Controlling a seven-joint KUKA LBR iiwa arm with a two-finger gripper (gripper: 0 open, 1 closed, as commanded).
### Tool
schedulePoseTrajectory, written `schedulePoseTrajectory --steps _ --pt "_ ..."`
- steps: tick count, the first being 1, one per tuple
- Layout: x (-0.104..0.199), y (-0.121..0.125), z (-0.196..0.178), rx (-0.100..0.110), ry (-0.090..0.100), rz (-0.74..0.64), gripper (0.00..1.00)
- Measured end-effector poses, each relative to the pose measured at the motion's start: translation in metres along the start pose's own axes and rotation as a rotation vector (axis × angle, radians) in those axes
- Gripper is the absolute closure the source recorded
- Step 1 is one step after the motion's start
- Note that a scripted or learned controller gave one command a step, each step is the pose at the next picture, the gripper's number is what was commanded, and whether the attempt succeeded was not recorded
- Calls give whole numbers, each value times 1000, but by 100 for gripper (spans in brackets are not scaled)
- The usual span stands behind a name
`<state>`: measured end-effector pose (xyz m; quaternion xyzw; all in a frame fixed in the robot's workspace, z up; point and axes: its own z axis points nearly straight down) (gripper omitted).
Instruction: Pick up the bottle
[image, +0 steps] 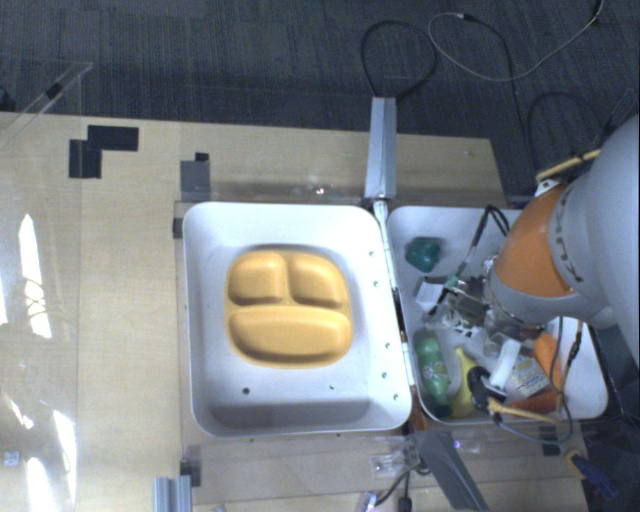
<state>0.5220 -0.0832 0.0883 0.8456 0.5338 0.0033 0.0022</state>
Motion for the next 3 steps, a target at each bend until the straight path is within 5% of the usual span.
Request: schedulePoseTrajectory --steps 1,2,3 --pt "3 2 -12 -6 5 -4 100" --pt "-6 -13 -2 -9 8 210 100" --pt "6 -40 -96 5 -4 620 100"
